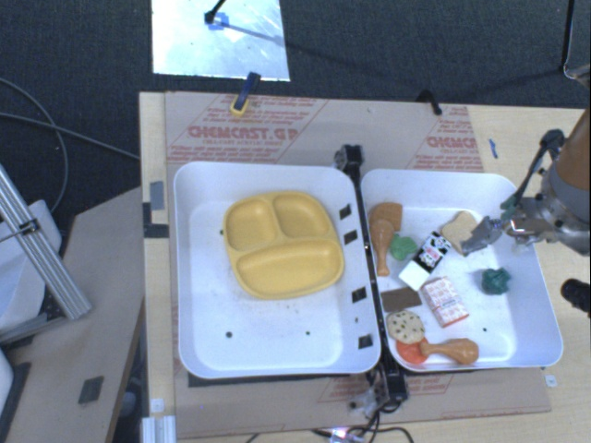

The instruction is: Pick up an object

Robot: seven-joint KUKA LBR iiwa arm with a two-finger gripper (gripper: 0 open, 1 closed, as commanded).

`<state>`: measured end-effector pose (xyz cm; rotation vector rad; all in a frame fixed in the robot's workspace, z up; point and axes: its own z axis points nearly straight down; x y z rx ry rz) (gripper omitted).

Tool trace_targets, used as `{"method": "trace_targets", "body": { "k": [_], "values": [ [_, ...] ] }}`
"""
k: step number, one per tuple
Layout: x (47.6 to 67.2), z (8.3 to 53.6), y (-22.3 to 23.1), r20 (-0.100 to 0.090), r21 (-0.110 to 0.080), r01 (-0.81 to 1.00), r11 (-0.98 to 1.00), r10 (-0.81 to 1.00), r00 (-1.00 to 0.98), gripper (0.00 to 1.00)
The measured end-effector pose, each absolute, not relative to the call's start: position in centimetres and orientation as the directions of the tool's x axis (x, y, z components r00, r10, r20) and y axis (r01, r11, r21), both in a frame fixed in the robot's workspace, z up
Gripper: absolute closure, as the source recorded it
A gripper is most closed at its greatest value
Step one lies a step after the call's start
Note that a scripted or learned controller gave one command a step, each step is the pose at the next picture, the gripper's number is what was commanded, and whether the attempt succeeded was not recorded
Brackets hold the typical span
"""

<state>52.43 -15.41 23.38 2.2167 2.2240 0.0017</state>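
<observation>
Objects point(444, 301) for picking: lay gathered in the right bin point(547, 338), none lifted off its floor.

Largest first. Bench point(388, 127): carried two white bins side by side, touching along the middle. Left bin point(189, 275): held one yellow divided plate point(282, 245) with three compartments, flat, near the bin's centre.

Arm point(565, 197): entered from the right, cut off by the picture's edge, so mostly out of sight. Gripper point(494, 232): hung low over the right bin's upper right part, just beside the bread slice point(459, 224); blurred and dark, so wide or narrow could not be told, and nothing seen held.

Counted in the right bin, roughly ten items:
- two brown drumsticks, one point(383, 221) against the left wall near the top, the other point(452, 349) lying along the near edge;
- two green pieces, one point(403, 246) beside the upper drumstick, one point(496, 281) apart toward the right;
- one black-and-white carton point(431, 250), tilted, between bread slice and red-and-white box;
- one flat brown piece point(401, 299), too small to identify;
- one spotted cookie point(404, 325);
- one red scrap point(412, 354), partly hidden under cookie and lower drumstick.
</observation>
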Motion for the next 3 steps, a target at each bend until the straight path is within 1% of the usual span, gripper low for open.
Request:
{"method": "trace_targets", "body": {
  "k": [1, 2, 3],
  "values": [
    [49.2, 9.6, -13.7, 0.005, -0.012, 1.000, 0.002, 1.000, -0.002, 0.00],
    [53.5, 18.9, -4.2, 0.001, 0.011, 1.000, 0.014, 1.000, -0.014, 0.00],
    [48.5, 18.4, -5.3, 0.000, -0.001, 1.000, 0.000, 1.000, 0.000, 0.00]
  ]
}}
